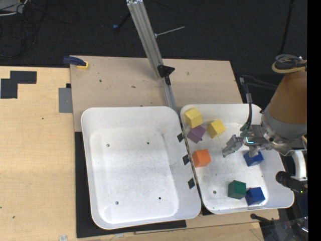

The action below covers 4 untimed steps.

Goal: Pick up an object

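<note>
Two shallow white plastic bins sit side by side on the bench. The left bin carries only small dark specks on its floor. The right bin contains seven small blocks: a yellow cube at its far left corner, a purple block touching it on the near side, a second yellow cube just beside that, an orange cube against the left wall, a blue cube near the right edge, and a green cube touching another blue cube at the near right corner. The gripper hangs over the bin's middle, between the second yellow cube and the blue cube by the right edge, grasping nothing; whether it is released or clenched cannot be told.
</note>
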Each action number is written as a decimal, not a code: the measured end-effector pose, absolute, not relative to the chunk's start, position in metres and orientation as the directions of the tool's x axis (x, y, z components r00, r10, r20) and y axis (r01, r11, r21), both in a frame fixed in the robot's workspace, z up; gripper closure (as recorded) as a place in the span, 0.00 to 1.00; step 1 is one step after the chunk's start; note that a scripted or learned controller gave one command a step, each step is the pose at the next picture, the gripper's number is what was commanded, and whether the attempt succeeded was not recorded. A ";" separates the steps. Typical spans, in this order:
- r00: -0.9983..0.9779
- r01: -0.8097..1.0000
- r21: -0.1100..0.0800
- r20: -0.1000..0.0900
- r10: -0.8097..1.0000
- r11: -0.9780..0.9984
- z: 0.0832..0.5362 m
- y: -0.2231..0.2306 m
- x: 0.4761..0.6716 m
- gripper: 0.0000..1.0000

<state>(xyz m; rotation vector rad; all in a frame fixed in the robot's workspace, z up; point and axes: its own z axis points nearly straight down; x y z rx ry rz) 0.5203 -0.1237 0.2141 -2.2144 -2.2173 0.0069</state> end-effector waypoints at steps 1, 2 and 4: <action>0.003 1.000 -0.003 0.001 1.000 -0.003 0.216 -0.125 0.521 0.00; 0.001 1.000 -0.009 0.002 1.000 -0.001 0.154 -0.125 0.527 0.00; 0.005 1.000 -0.003 0.001 1.000 -0.005 0.092 -0.119 0.526 0.00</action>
